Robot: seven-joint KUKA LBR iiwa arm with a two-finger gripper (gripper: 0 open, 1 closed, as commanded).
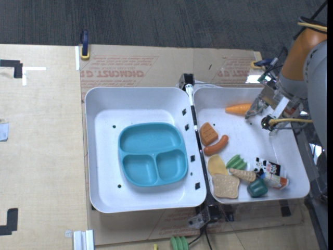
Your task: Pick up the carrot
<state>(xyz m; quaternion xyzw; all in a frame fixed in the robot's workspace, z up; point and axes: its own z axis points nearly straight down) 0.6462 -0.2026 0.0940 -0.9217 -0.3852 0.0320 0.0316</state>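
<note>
A: Location of the carrot (238,109)?

B: Upper area of the right bin (291,155), lying flat, thick end toward the claw (256,110); the claw sits just beside that end; whether it is released or clenched cannot be told.

A: Legible markings?

B: Red lettering on the cardboard (119,66) under the bins, reversed, not readable with confidence; a black-and-white carton (270,170) near the right bin's lower corner, print too small.

A: Left bin (99,155)?

B: Contains a blue divided plate (153,153).

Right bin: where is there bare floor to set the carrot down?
Bare floor in the right bin lies between the carrot, the sausage and the right wall. The near end is crowded with bread and other food.
</note>
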